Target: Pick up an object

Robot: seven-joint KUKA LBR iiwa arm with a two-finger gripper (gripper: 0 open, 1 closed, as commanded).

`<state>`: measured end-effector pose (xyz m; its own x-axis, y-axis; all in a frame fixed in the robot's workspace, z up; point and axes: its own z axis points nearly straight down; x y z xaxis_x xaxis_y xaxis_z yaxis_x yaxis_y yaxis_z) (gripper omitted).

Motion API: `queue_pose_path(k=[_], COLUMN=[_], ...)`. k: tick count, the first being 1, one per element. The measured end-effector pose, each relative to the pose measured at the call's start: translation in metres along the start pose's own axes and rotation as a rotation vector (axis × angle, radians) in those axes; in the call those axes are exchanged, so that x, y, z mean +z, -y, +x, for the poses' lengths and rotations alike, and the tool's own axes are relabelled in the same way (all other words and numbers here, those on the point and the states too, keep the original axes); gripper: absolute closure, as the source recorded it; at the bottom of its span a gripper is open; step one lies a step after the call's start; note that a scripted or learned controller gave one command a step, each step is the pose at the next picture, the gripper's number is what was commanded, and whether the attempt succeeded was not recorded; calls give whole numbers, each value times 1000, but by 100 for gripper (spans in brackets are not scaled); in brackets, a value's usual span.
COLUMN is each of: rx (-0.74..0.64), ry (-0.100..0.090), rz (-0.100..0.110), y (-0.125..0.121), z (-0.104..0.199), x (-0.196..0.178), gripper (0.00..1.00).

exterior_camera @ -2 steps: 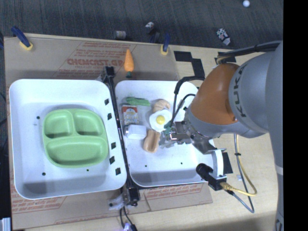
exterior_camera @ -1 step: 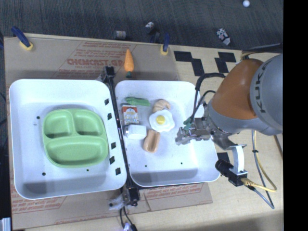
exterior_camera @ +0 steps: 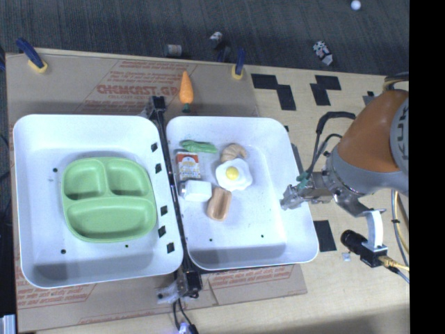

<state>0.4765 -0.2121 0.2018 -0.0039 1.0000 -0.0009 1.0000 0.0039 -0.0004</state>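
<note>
Nothing is picked up yet: the gripper [exterior_camera: 290, 199] sits at the right bin's [exterior_camera: 274, 249] right rim, its state impossible to tell, while the fried egg [exterior_camera: 233, 175], hot dog [exterior_camera: 219, 204] and other toy food lie untouched toward the bin's left.

Showing red printed lettering on the flat brown cardboard sheet [exterior_camera: 125, 85] lying under the two bins, reading roughly "CHEMCAST GR..." along the far edge, behind the left bin. Running smaller red print lines above and below it, too blurred to read. Repeating similar faint red print on the near cardboard edge, also unreadable.
</note>
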Motion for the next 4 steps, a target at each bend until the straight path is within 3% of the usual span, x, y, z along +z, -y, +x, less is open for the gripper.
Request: queue_pose_path(k=[1, 2, 3, 4], rx=[-2, -1, -2, -2], ry=[-1, -1, -2, -2], rz=[-2, 3, -1, 2], y=[-76, -41, -70, -58], z=[36, 6, 38, 72], x=[-62, 12, -41, 110], gripper=[100, 100, 100, 100])
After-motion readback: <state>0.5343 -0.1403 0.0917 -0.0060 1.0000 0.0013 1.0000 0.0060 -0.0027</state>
